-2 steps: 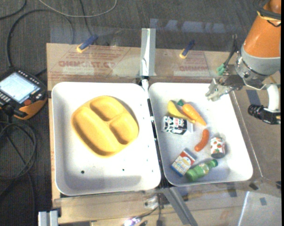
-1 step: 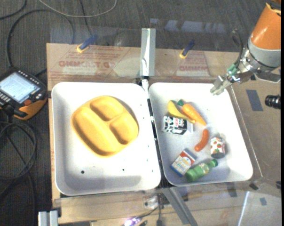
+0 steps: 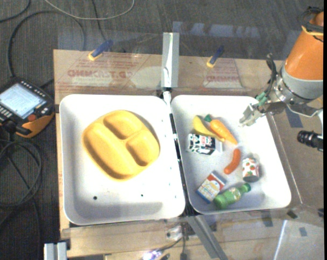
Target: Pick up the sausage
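Grey and orange, the arm reaches in from the right, its two-finger gripper (image 3: 249,116) above the right white bin's (image 3: 277,161) upper right corner, grasping nothing. The smooth orange-red sausage (image 3: 233,161) lies slantwise mid-bin, beside a strawberry-printed carton (image 3: 250,168).

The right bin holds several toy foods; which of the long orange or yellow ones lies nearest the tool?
The carrot, orange with a green top, beside the yellow banana; the sausage lies lower.
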